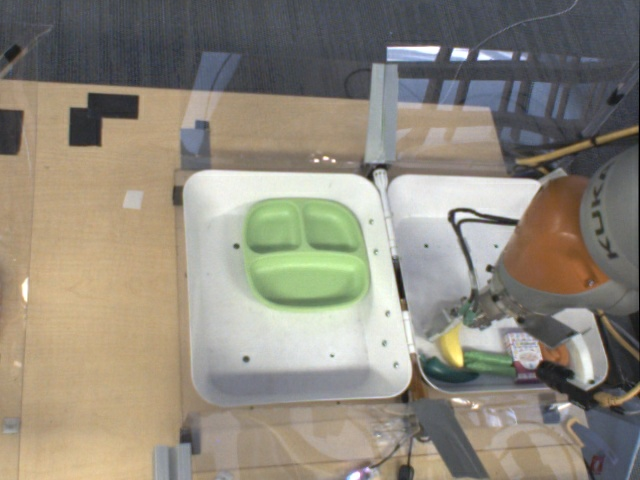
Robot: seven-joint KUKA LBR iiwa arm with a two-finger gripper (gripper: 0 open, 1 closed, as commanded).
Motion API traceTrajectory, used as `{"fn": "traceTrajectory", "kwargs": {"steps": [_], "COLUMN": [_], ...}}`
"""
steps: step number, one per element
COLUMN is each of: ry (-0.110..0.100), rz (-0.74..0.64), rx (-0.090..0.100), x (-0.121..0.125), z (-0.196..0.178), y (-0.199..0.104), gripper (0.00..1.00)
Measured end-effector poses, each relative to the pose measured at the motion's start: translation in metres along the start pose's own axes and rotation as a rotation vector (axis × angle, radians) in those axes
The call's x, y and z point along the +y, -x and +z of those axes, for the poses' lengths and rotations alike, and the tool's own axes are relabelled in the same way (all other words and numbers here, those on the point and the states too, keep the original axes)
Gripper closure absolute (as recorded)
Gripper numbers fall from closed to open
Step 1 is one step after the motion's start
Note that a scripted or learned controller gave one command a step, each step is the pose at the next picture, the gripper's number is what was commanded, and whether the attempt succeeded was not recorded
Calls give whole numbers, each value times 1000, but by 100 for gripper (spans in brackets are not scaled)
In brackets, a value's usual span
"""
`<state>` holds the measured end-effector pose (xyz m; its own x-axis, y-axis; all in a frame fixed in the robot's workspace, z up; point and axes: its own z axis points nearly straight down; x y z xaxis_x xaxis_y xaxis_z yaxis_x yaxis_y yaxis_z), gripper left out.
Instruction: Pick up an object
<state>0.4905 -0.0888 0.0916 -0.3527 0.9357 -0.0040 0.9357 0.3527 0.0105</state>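
Nearest me, along the front wall of the right bin (pixel 600 343), I see the objects crowded together: a yellow piece (pixel 452 345) just beside a dark green utensil (pixel 470 365) that lies along the wall, then a small red-and-white packet (pixel 523 349) and an orange-and-white item (pixel 572 354) toward the right corner. They touch or nearly touch, so there is little room between them and the front rim. My pincer (pixel 470 311) sits low just above the yellow piece, and I cannot tell whether it is parted or closed, nor whether anything is between its tips. Behind it the arm's orange band (pixel 550 243) covers the right half of that bin, with a black cable (pixel 470 230) looping over the bare white floor farther back. Across the shared divider, the left bin (pixel 215 298) holds a green sectioned plate (pixel 305 253), set toward its middle with open floor around it. Beyond both bins the wooden desk (pixel 90 258) runs back to black markings (pixel 100 116).
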Motion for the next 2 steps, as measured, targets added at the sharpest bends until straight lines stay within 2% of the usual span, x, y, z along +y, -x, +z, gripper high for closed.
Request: {"fn": "traceTrajectory", "kwargs": {"steps": [1,2], "ry": [9,-5], "rz": [-2,56], "rx": [0,2], "x": [4,45], "z": [-12,-134], "y": [-2,-61], "gripper": [100,100]}}
